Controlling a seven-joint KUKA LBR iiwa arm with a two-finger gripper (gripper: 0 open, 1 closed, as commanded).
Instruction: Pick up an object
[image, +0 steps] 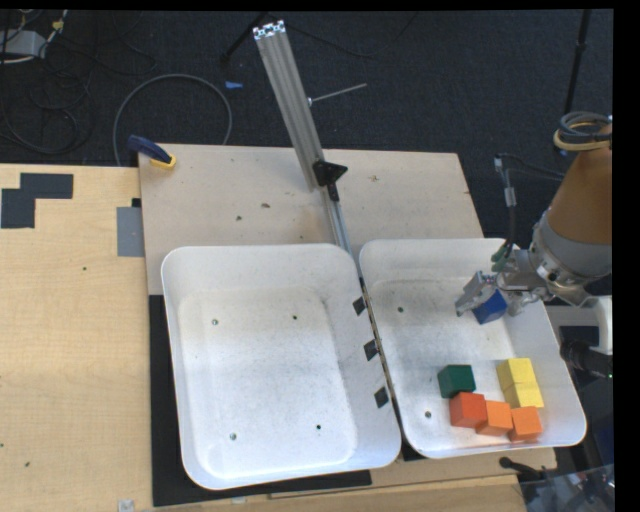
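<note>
My gripper (493, 300) is over the upper right part of the right bin (420, 300), reaching in from the right. A small blue block (490, 309) sits between its two grey fingers, which are closed against it. Whether the block is lifted off the bin floor I cannot tell. Near the bin's front right corner lie a green block (457, 380), a yellow block (520, 383) and a cluster of orange blocks (495, 414), all apart from the gripper.
The left bin (190, 300) stands beside the right one, with black clips along the shared rim. A slanted aluminium bar (295, 100) rises behind the bins. A blue and yellow clamp (150, 150) lies at the board's far left corner.
</note>
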